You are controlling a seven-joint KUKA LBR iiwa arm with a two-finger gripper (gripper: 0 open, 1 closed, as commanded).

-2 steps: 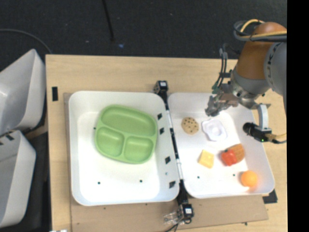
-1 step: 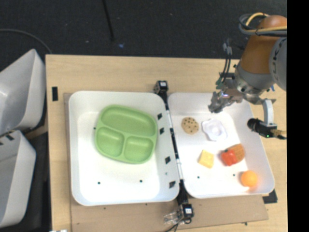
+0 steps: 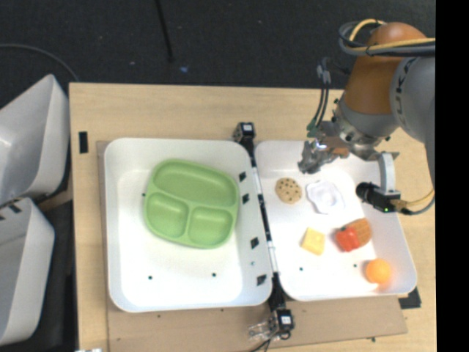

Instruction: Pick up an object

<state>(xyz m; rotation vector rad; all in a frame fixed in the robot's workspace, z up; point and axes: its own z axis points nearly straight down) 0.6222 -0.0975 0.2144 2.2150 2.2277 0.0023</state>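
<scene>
Looking down on the bench (image 3: 88,116), two shallow white bins sit side by side. The left bin (image 3: 124,270) carries a green divided plate (image 3: 192,204), three compartments, lying near that bin's middle, slightly toward its far edge.

The right bin (image 3: 293,284) holds the loose items. A round chocolate-chip cookie (image 3: 289,191) lies near the bin's left edge, toward the far side. Just beside it, to the right, a small white cup-like piece (image 3: 324,196), hard to make out against the white floor. A yellow cheese wedge (image 3: 314,241) sits near the bin's middle. A red-and-orange toy food piece (image 3: 354,235) lies right of the cheese, apart from it. An orange ball-shaped fruit (image 3: 379,271) rests near the right-hand near corner.

The gripper (image 3: 313,155) hangs over the right bin's far edge, above and apart from the cookie; nothing visible between its fingers, and how far it is open cannot be told.
</scene>
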